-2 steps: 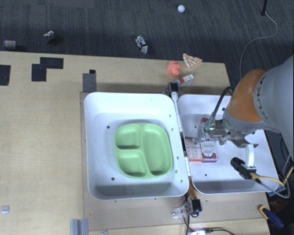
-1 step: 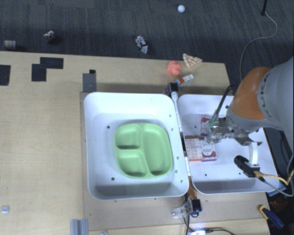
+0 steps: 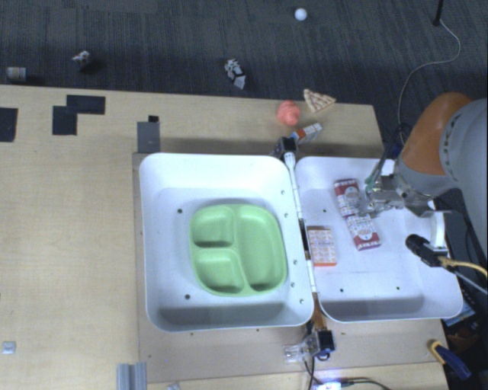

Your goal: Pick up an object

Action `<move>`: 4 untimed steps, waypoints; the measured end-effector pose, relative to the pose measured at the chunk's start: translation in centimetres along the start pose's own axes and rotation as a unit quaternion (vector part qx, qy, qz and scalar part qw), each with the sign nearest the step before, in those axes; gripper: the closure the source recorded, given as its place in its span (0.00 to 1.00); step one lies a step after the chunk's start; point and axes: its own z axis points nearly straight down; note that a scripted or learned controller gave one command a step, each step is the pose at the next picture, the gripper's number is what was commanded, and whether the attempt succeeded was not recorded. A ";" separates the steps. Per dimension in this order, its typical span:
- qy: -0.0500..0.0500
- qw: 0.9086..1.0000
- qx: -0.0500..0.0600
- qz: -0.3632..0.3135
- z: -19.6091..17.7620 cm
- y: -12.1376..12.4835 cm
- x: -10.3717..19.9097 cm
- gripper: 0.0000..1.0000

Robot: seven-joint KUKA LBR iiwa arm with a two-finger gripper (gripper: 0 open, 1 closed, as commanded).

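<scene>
Where the grey arm (image 3: 457, 148) reaches in from the right, its orange band sits high over the right-hand bin (image 3: 396, 293) and the end effector (image 3: 372, 199) hangs low over that bin's upper middle. It is just above — perhaps touching — the red-and-white packet (image 3: 356, 213), a long flat packet that lies slantwise from the upper left toward the lower right of the bin floor. The metal parts of the end effector overlap the packet's middle, and at this angle I cannot tell how far apart they stand or whether anything is caught between them.

A second, smaller packet (image 3: 321, 246), pale with an orange lower edge, lies flat near the bin's left wall, just below and left of the red-and-white one and apart from it.

The left-hand bin (image 3: 164, 228) holds a light green divided tray (image 3: 236, 247) with three compartments — two small ones on the left and a larger one on the right — resting in the middle of the bin floor.

On the table (image 3: 69, 251) behind the bins sit a small pink ball (image 3: 288, 113), a wedge-shaped piece like a pizza slice (image 3: 318, 100) just to its right, and a small orange-and-white object (image 3: 309, 132) near the bins' shared back corner. A white ball (image 3: 300, 14) lies on the dark floor (image 3: 152, 38) beyond the table.
</scene>
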 end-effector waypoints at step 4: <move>0.003 1.000 0.003 -0.004 -0.7 2.8 6.1 1.00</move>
